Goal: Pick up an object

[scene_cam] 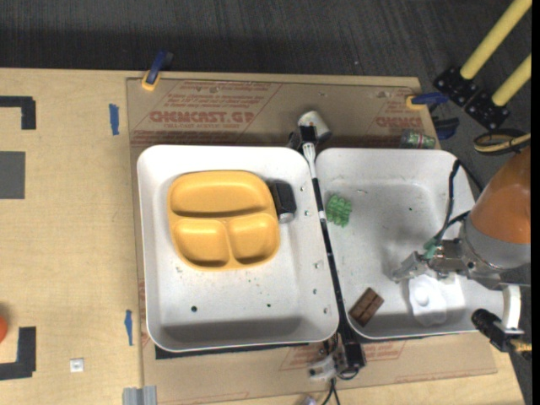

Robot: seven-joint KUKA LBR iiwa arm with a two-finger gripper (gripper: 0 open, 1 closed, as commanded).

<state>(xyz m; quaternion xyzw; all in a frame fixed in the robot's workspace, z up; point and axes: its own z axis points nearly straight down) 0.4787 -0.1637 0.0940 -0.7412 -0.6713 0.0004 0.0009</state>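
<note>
Jaws: state cannot be told — gripper low in right bin.
Left bin: yellow divided tray.
Nearby: green block — brown block.

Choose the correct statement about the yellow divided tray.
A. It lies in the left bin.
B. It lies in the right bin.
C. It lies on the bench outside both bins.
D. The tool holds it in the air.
A: the yellow divided tray lies in the left bin, far from the tool over the right bin.
</note>
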